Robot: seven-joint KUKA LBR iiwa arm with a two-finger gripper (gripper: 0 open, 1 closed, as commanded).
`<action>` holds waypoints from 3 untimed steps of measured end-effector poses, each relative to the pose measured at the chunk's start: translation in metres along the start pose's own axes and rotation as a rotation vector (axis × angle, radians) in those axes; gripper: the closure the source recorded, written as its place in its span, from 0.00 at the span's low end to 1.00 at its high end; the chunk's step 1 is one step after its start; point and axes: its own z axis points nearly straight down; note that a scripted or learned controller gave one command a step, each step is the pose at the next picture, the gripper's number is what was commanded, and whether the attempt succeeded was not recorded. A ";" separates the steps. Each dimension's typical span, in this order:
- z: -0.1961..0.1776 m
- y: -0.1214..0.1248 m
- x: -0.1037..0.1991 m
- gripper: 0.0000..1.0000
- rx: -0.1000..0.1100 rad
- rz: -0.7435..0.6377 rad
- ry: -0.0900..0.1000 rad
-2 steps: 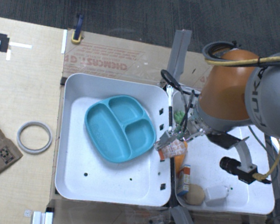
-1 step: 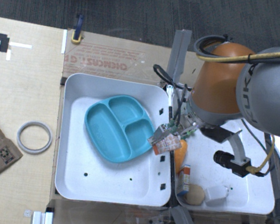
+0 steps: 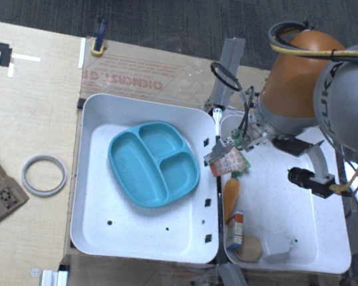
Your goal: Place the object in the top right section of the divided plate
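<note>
The grey arm [image 3: 351, 79] leans in from the right over the right bin [image 3: 316, 214], wrist angled down-left. Its gripper [image 3: 229, 155] pinches a small crinkled packet [image 3: 226, 161] above the divider between the bins. The blue divided plate [image 3: 154, 163] lies just left, top right section nearest the packet.

A blue divided plate [image 3: 154, 163] lies tilted in the left bin [image 3: 85, 225]. The arm [image 3: 350, 85] reaches over the right bin [image 3: 325, 243], its hand [image 3: 225, 154] low at the wall between the bins, with a crumpled packet [image 3: 228, 162] at its tip. In the right bin lie a carrot [image 3: 230, 195], a small carton [image 3: 236, 229] and a tan lump [image 3: 250, 249]; a tape ring [image 3: 44, 174] rests on the counter [image 3: 22, 114] at left.
</note>
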 end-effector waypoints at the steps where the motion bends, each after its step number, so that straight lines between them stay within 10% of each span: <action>1: -0.001 -0.009 0.051 1.00 0.001 -0.070 0.002; 3: -0.001 -0.046 0.015 1.00 0.000 -0.216 0.001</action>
